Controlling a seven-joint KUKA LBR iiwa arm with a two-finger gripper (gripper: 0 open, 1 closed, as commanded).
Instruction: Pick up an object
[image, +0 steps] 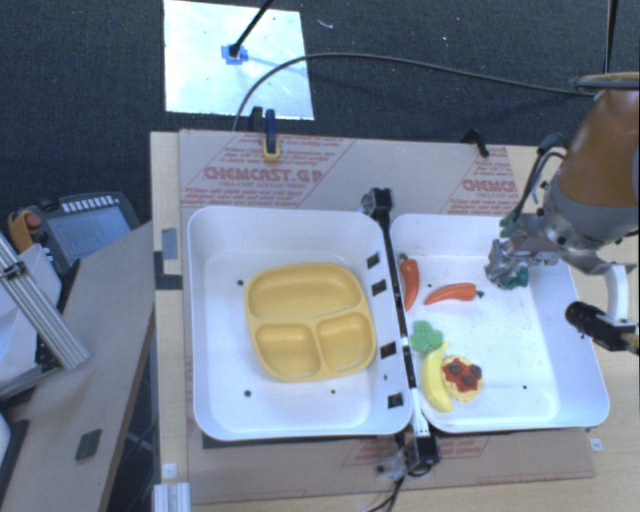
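In the right bin (560, 405) lie several toy foods: an orange-red chili (409, 283) by the divider, an orange carrot (451, 293), a green broccoli piece (427, 336), a yellow banana (434, 379) and a small pizza slice (462, 375). My gripper (508, 268) hangs over the bin's upper right part, to the right of the carrot and apart from it. Something small and teal-green shows at its tip.
The left bin (215, 300) holds a yellow three-compartment tray (305, 318). A black clip strip (390, 300) runs between the bins. Cardboard (300, 170) lies under both. A pendant (85, 230) and metal rail (40, 310) sit at the left.
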